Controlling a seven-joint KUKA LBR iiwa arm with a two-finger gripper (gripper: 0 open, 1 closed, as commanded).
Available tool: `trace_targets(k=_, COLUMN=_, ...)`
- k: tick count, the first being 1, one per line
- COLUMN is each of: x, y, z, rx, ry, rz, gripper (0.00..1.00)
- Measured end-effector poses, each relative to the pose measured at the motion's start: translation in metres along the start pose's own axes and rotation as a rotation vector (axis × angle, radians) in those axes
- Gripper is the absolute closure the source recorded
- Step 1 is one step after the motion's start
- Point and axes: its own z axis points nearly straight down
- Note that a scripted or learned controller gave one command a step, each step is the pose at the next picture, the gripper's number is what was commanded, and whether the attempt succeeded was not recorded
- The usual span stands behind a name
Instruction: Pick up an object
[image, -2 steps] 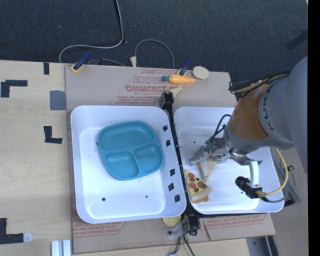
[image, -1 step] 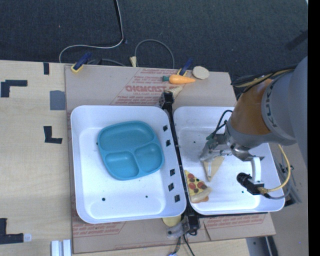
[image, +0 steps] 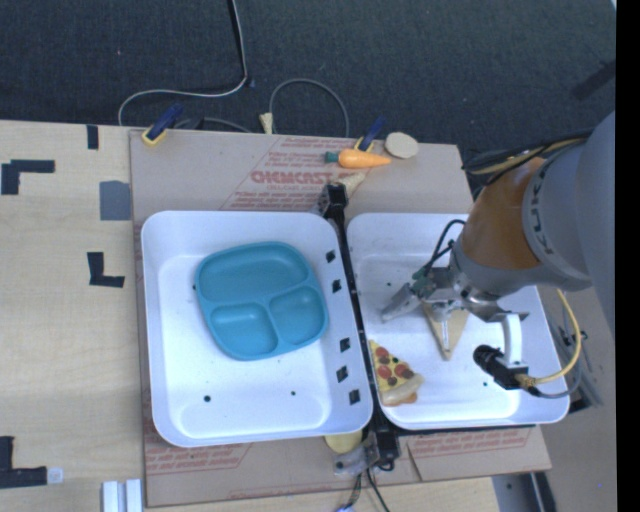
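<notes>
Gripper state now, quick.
Gripper: open, fingers spread over the right bin, nothing between them; the pizza slice lies apart from it.

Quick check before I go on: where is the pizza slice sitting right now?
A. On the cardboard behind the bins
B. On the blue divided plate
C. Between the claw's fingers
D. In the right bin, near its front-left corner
D. The pizza slice lies on the floor of the right bin, near its front-left corner, apart from the claw.
</notes>
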Motion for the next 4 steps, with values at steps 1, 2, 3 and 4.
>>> trace_targets(k=1, x=0.007, y=0.057, z=0.013, rx=0.006, ry=-0.002, rz=0.000, gripper=0.00)
trace_targets(k=2, x=-0.040, y=0.118, z=-0.023, rx=0.010, ry=-0.001, rz=0.002, gripper=0.00)
trace_targets(k=3, x=-0.038, y=0.078, z=0.012, rx=-0.006, ry=-0.006, rz=0.000, gripper=0.00)
trace_targets(k=4, x=-0.090, y=0.098, z=-0.059, rx=0.010, ry=-0.002, rz=0.004, gripper=0.00)
